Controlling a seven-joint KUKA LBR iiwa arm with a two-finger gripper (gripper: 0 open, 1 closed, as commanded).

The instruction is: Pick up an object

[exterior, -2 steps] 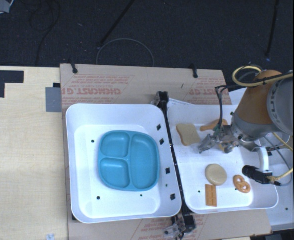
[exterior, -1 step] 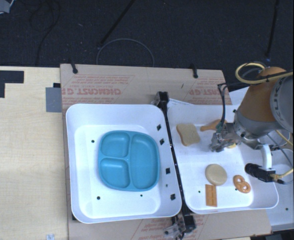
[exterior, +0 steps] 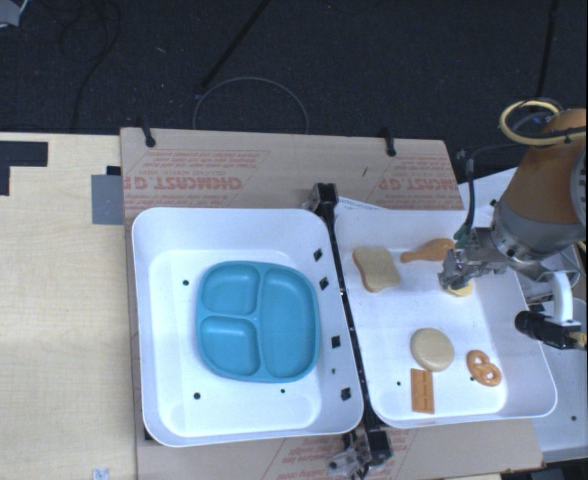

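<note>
Over the right bin's [exterior: 534, 393] three-o'clock side I see my gripper [exterior: 458, 274] lowered onto a small yellowish piece [exterior: 460, 288], the arm reaching in from three o'clock. Its fingertips blur into that piece, so I cannot tell how the jaws stand.

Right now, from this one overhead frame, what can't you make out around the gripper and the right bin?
- Gripper: fingers too small and dark to read as open or shut.
- Pale yellow item: mostly covered by the gripper; contact or grasp unclear.
- Drumstick-shaped piece: its right end runs up to the gripper, so its full shape is uncertain.
- Pretzel: too small for detail.
</note>
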